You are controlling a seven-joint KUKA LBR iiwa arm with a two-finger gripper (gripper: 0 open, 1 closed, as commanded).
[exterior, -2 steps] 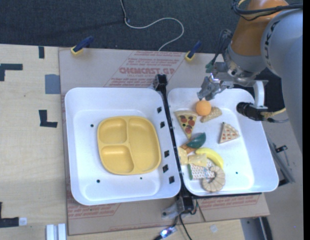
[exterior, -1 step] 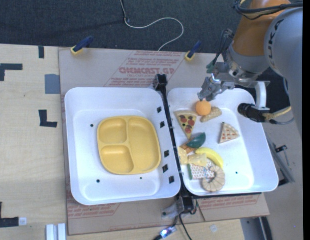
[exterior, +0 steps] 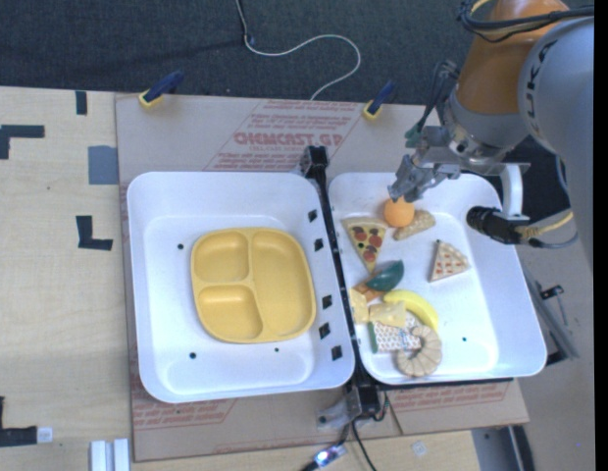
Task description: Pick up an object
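Orange ball [exterior: 399, 212] sits in the right bin [exterior: 500, 346], near its far edge and left of ctr, touching a tan biscuit-like piece [exterior: 416, 227] on its right side. Gripper [exterior: 410, 190] is directly over the ball, fingertips down at its top; jaw state can't be told from this angle, and no sign the ball is off the bin floor.

Rest of right bin — pizza slice [exterior: 366, 240] toward the left edge, just below-left of the ball; a second triangular slice [exterior: 447, 261] nearer the right edge, apart from the others. Dark green piece [exterior: 386, 277] at mid-left. Banana [exterior: 416, 308] plus assorted toy food incl. a pretzel-shaped item [exterior: 421, 354] are bunched at the near-left corner, touching one another.

Left bin [exterior: 152, 199] — one yellow divided plate [exterior: 253, 285], three compartments, approx. ctr, flat.
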